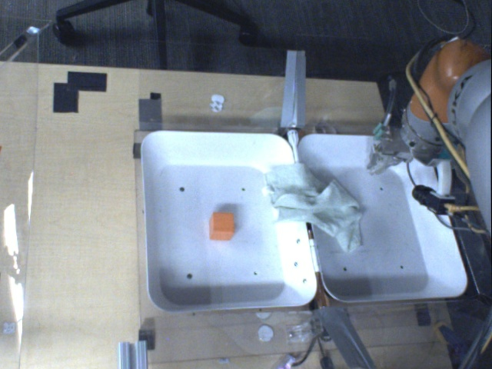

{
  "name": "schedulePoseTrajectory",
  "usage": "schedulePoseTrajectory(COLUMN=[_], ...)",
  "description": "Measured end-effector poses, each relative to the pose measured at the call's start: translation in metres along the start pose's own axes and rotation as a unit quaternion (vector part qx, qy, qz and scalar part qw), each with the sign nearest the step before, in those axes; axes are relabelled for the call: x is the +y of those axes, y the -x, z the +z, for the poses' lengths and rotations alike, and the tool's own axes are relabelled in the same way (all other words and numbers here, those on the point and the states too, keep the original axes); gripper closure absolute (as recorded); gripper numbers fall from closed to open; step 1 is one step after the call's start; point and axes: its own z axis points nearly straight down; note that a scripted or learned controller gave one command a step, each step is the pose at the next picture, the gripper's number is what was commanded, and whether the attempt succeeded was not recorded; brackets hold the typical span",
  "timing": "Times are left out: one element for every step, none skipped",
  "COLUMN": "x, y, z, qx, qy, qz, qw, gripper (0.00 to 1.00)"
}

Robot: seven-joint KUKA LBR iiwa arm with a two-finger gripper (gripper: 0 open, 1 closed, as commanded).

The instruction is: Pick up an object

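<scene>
Hand [382, 157] hangs at the upper right of the right bin [430, 279], its opening impossible to tell. Best target: the crumpled cloth [319, 206] across the divider; descend on its bunched middle, clear of the rims.

Dark grey carpet floor [323, 14] along the top; black star base of an office chair [157, 2] on it; pale wood bench top [69, 229] with black tape marks [77, 89]; bright glare patch on its left edge [11, 233].
</scene>
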Motion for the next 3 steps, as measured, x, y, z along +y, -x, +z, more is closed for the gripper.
schedulePoseTrajectory(x=[0.005, 0.007, 0.004], y=[-0.025, -0.062, -0.068], z=[-0.079, -0.097, -0.087], qx=[0.002, 0.002, 0.002], qy=[0.000, 0.001, 0.000], qz=[-0.137, -0.344, -0.269], qw=[0.9905, 0.9390, 0.9631], gripper=[1.00, 1.00, 1.00])
